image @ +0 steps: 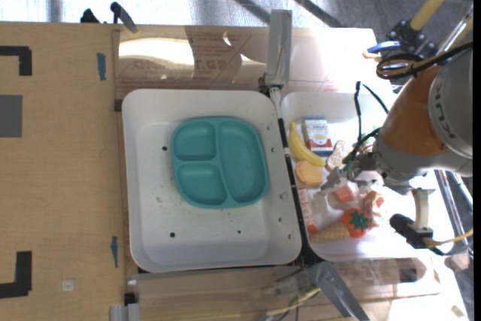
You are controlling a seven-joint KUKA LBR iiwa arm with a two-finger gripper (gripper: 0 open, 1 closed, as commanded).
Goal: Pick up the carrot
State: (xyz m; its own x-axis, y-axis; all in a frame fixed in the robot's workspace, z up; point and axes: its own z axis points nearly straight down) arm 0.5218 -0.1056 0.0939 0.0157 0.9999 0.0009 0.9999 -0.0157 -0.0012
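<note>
Camera view — gripper beside carrot.

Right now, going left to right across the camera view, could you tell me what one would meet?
Cardboard → left bin → teal plate → banana → gripper → orange band

The carrot, orange with a green top, lies in the right bin's near part among other food.

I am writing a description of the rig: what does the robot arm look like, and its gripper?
The arm is rounded, grey, with a wide orange band above the wrist. Black cables loop along it. The gripper is small, metallic, silver-grey.
</note>
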